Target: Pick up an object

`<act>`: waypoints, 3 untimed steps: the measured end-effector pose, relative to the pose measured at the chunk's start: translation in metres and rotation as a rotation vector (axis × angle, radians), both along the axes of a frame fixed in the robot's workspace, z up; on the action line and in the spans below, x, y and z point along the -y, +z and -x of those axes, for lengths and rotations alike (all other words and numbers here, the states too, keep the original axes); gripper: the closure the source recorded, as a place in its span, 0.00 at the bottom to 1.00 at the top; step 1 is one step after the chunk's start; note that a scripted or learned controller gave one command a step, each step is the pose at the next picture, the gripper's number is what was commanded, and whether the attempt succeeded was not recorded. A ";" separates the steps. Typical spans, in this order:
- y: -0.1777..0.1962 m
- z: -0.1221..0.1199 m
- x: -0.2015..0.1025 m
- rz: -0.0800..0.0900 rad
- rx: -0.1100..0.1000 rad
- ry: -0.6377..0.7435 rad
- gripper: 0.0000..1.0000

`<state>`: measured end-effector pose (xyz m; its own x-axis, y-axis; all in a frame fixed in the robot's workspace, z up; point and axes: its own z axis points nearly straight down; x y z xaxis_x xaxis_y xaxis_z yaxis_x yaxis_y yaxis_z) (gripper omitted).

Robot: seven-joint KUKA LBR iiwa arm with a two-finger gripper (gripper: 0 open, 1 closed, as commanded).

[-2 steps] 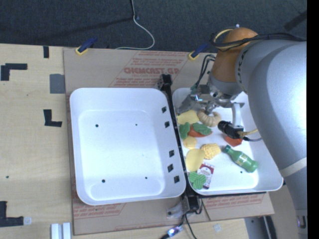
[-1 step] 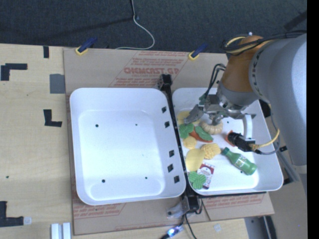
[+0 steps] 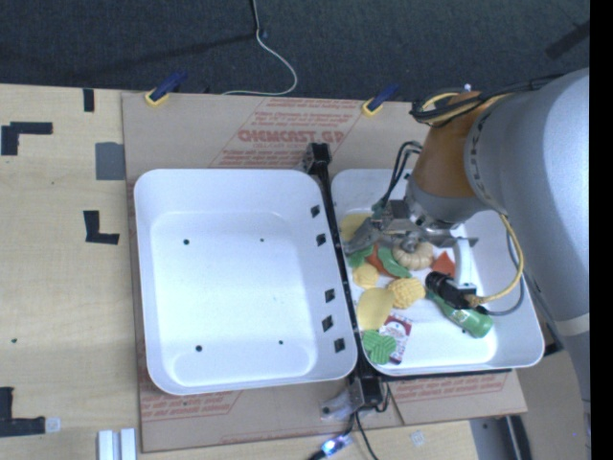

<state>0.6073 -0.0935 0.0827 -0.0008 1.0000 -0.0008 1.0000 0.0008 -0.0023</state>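
Still unfinished: end effector (image 3: 402,241) down among toys (image 3: 397,290) in right bin (image 3: 512,348); finger state impossible to tell, nothing lifted.

You can read one text — red print, "CHEMCAST GP", on the cardboard sheet (image 3: 287,127) under the bins; its smaller lines stay illegible.
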 end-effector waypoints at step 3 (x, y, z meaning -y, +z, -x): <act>0.270 -0.033 -0.119 0.002 0.001 0.002 1.00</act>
<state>0.6408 0.0254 0.3527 -0.0033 1.0000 -0.0029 1.0000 0.0033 -0.0011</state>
